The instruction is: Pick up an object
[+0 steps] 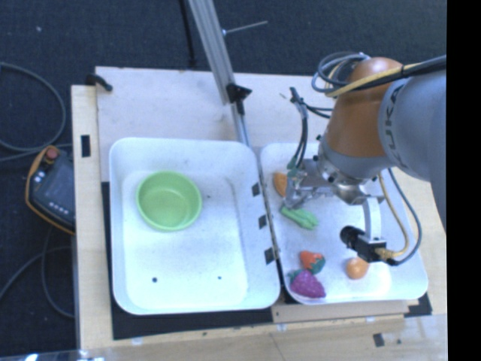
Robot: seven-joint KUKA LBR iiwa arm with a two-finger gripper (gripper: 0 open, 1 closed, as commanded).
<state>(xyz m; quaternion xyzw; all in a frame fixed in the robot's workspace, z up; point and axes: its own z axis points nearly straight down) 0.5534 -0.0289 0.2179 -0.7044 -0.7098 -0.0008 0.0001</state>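
Gripper (294,194) hangs low in the right bin (406,280), its state impossible to tell. Just below-right of it lies the green toy (299,217); an orange piece (279,183) sits just to its left (partly hidden). For a clean pick, I'd centre over the green toy and descend straight.

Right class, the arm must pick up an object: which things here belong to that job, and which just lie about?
Job:
gripper, low in the right bin
green piece, nearest it
orange piece
strawberry
purple fruit
orange ball

Lying about:
green bowl in the left bin
metal pole
pendant
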